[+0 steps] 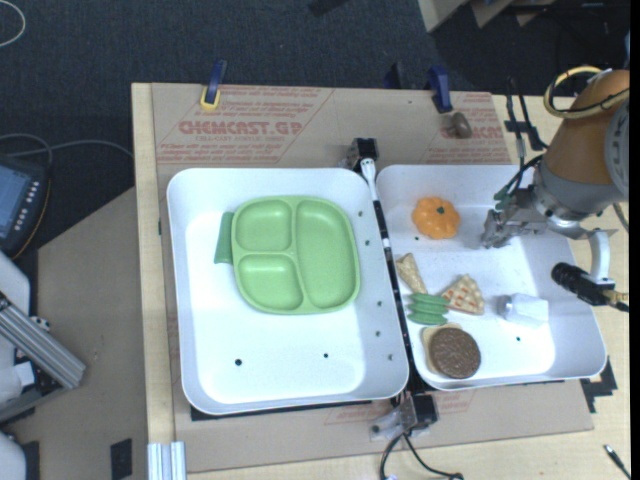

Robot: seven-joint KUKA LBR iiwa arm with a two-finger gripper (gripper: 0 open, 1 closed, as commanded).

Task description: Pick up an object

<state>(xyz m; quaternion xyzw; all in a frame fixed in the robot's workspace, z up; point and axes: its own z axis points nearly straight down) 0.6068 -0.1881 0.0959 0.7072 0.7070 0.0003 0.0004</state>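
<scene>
1. Progress: nothing is lifted yet. The end effector (497, 226) hangs low over the right bin (575, 353) near its 1 o'clock corner, with no object between its fingers; whether those fingers are spread or closed cannot be told from this slanted view. The approach, the grasp and the lift all appear to be left.

2. Likely target: the orange pumpkin (436, 217) sits just beside the end effector, at its 9 o'clock, apart from it and resting on the bin floor. It is round and squat, so it has no real long axis; its stem end seems to point up.

3. Other candidates in the same bin: a tan wedge (409, 272) and green beans (428, 309) near the 9 o'clock wall, the beans lying along the 3-to-9 line; a cracker slice (464, 294) at the centre; a brown cookie (454, 352) lying flat toward 7 o'clock; a small white cup (523, 309) on its side toward 4 o'clock.

4. The left bin (200, 268) on the counter (150, 148) holds a green divided tray (295, 253), well apart from the arm.
</scene>
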